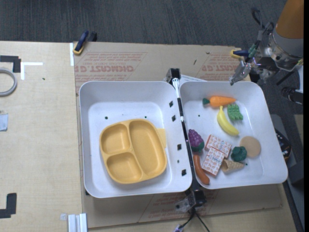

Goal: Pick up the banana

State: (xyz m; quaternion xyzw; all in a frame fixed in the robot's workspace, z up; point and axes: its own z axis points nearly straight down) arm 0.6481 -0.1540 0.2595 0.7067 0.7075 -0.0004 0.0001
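A: Claw [240,76] position?

B: Up at the far right corner of the surface, just past the far rim of the right bin [270,129]. Grey arm with orange band [292,13] comes in from the right edge above it. Fingers too small and cluttered to read, so open or closed: cannot tell. Nothing visibly between them.

A: Banana?

B: Banana [227,123] is yellow, curved, toy-like, lying flat on the floor of the right bin, in its far half. Long axis runs roughly far-to-near with a slight slant. Whole thing visible, nothing on top of it.

A: Relative to the claw?

B: Well apart. Banana sits nearer the front edge of the surface than the claw, slightly to its left, inside the bin while the claw hangs over the rim.

A: Neighbours?

B: Carrot [221,100] between claw and banana, just past the banana's far tip. Green block [235,113] just beside the banana on the right, touching or nearly, can't tell. Purple grapes [195,139] and cracker squares [215,153] nearer the front. Left bin [91,129] holds a yellow divided tray [133,150].
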